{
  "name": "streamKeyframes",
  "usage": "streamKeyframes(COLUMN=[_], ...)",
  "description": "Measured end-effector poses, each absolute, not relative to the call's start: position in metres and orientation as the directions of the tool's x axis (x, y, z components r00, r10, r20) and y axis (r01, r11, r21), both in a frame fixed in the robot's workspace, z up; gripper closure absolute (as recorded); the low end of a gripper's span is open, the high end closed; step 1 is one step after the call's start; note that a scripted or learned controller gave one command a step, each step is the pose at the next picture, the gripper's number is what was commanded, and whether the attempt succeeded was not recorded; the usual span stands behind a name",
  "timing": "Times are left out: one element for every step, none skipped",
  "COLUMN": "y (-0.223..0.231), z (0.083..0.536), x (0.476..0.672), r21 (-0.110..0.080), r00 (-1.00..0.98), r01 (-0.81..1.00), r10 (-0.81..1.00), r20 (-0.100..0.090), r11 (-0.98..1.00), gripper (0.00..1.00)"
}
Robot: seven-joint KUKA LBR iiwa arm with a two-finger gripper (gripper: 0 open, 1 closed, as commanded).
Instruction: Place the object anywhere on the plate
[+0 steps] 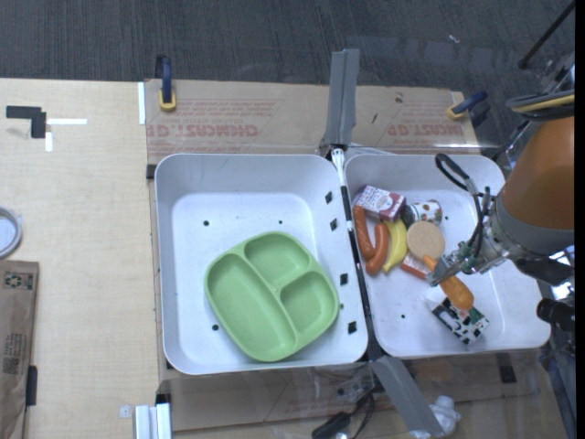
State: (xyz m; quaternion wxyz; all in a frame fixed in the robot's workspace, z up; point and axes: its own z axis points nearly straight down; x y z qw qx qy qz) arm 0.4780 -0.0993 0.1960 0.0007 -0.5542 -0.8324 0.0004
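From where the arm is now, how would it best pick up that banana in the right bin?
Probably by the middle of the banana, coming straight down from above, gripper closing across its narrow width. It lies flat and curved, its long axis running top to bottom. A sausage presses against its left side and a round tan thing sits at its right, so finger room is tight.

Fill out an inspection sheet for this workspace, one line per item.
Surface: two white bins side by side, left bin and right bin, on a light wooden bench.
Job's things: green divided plate in the left bin, nothing on it.
Clutter: right bin holds a hot dog, banana, red packet, round tan item, orange item, small box.
Grippers: pincer low over the right bin, beside the orange item.
Cables: black cable.
Surroundings: blue-yellow clamps, cardboard.
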Motion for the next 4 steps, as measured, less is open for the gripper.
streamKeyframes(y=[-0.081,-0.007,0.008,0.008], z=[0.291,0.293,0.286,0.286], x=[0.479,0.485,0.577,0.577], r21=[0.0,-0.001,-0.001,-0.001], r00=[-0.461,-0.535,-0.558,-0.558], r01=[0.887,0.845,0.83,0.83], r10=[0.887,0.845,0.83,0.83], r20=[-0.002,-0.001,-0.002,-0.002], r11=[0.461,0.535,0.558,0.558], gripper=[1.0,1.0,1.0,0.0])
